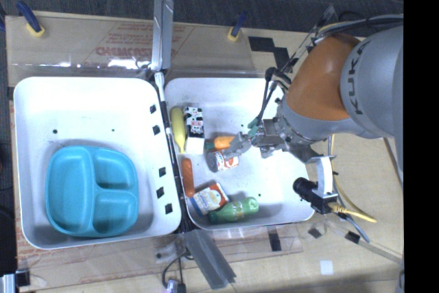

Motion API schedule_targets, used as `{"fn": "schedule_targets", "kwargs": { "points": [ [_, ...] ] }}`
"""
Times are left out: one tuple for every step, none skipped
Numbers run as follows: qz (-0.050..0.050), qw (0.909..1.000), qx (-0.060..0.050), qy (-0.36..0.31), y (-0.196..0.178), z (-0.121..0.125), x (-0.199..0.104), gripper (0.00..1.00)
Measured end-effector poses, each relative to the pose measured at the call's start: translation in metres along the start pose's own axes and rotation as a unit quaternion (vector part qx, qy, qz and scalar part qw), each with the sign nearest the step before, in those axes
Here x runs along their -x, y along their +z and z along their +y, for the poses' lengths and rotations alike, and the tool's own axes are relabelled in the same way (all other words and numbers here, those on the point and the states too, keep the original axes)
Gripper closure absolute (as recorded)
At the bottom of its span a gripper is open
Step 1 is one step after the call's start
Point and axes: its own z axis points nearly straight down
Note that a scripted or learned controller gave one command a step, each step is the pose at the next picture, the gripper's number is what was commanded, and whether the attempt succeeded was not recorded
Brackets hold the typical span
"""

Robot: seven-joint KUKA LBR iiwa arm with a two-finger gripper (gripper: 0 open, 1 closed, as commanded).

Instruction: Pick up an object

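The tool (pixel 239 145) hangs just above the small can (pixel 223 160), slightly toward the arm's side; its spread I cannot tell.

The grey arm with its orange band (pixel 317 82) reached in from the right, its two-finger gripper (pixel 236 146) held low and pointing left; the wrist behind looked roughly level.
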Motion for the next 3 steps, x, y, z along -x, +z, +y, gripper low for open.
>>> {"fn": "schedule_targets", "kwargs": {
  "points": [
    [-0.001,0.9998,0.001,-0.02,0.038,0.054,0.008,0.0],
    [0.001,0.9912,-0.001,0.133,0.11,0.055,0.034,0.0],
    [0.001,0.9914,-0.003,0.131,0.101,0.055,0.034,1.0]
  ]
}}
